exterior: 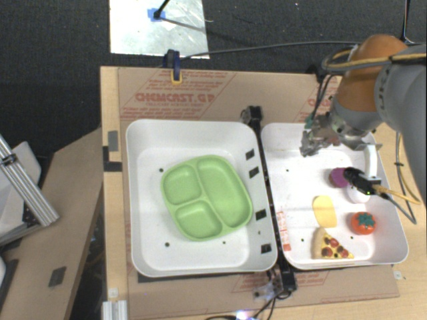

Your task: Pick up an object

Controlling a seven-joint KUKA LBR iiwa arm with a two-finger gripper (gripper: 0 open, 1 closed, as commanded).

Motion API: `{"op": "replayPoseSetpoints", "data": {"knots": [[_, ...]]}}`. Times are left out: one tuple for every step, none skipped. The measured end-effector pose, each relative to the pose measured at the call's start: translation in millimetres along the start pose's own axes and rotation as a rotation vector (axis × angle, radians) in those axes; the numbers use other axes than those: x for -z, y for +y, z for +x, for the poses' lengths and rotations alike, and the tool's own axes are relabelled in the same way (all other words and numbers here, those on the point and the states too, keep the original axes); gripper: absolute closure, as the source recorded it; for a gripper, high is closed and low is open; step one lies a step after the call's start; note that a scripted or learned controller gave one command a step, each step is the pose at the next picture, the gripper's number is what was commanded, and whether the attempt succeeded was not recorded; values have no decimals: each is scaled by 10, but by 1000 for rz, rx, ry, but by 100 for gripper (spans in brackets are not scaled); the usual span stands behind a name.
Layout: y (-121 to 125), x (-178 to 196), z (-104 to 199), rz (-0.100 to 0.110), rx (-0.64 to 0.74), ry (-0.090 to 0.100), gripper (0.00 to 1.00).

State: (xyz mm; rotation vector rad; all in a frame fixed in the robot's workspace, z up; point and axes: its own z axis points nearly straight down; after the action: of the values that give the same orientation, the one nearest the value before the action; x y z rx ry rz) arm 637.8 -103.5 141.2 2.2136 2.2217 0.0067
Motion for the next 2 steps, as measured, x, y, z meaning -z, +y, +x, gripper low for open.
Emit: {"op": "replayPoseSetpoints", "data": {"knots": [[-10,646,-35,-2,0,-1,100],[11,1142,-38,-1,1,0,100]]}}
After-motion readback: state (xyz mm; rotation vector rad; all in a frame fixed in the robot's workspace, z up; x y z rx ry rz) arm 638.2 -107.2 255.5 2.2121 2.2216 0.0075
